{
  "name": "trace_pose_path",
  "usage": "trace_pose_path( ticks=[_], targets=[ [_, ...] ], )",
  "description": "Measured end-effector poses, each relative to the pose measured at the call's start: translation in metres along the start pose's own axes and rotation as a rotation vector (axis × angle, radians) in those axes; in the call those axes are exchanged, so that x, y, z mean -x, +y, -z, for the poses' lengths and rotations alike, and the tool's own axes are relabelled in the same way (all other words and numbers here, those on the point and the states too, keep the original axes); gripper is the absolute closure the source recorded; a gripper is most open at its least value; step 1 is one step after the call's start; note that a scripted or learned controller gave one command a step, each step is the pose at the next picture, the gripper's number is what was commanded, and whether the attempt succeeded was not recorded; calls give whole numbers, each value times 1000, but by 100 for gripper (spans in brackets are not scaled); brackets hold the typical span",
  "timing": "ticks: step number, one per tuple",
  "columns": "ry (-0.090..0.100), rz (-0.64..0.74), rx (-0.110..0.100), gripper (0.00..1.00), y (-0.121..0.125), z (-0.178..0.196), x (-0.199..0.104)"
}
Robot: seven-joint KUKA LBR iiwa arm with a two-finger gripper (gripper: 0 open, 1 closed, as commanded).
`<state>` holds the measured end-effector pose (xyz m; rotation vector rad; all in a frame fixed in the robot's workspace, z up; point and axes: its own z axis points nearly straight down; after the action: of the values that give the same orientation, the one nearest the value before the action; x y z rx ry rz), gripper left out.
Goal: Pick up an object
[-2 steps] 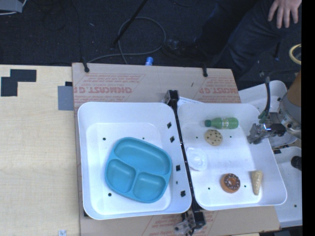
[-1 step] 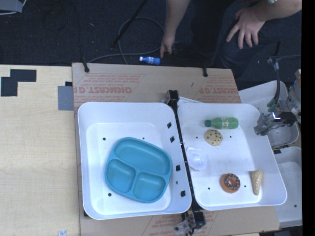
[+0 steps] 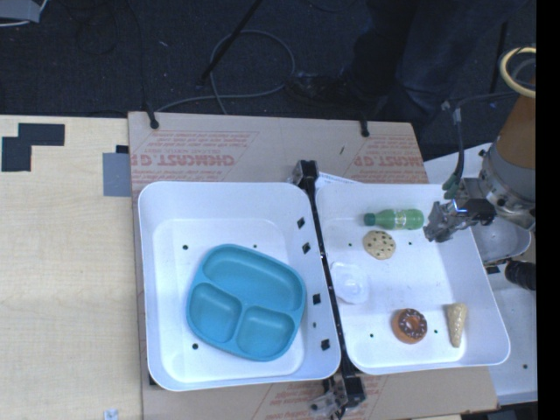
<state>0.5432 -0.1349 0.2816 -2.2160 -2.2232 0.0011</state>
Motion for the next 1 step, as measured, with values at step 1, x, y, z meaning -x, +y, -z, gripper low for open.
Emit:
trace_pose_path(
  ticks=[1],
  targets=[
    [0,-1,-1,100,-7,-4,-45]
  ],
)
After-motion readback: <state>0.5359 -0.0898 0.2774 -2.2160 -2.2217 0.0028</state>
